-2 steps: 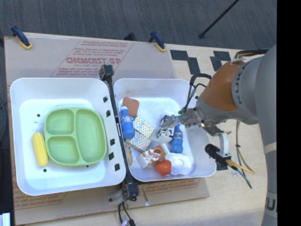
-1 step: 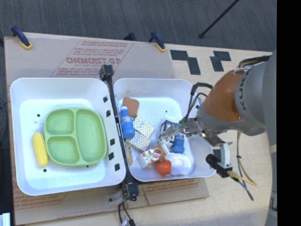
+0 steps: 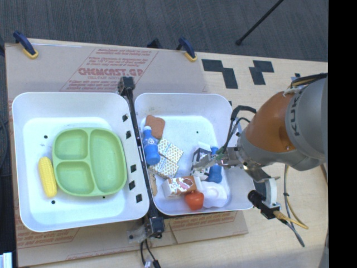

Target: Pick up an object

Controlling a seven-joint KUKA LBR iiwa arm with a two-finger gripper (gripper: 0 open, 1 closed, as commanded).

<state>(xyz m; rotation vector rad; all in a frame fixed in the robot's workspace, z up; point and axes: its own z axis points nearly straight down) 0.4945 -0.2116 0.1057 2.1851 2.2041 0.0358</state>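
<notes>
Down at the near edge of the right bin (image 3: 167,102) I see a red ball (image 3: 194,200) beside a snack pack (image 3: 177,186). My gripper (image 3: 205,159) hovers just above a blue toy (image 3: 215,172); I cannot tell its fingers' state. Farther left, green plate (image 3: 89,162), corn (image 3: 47,176).

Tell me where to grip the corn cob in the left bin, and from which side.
Grip the corn cob across its middle, coming straight down from above. It lies flat, long axis running up and down the view, with the divided green plate close on one side and the left bin's wall on the other, so little room for the jaws.
</notes>
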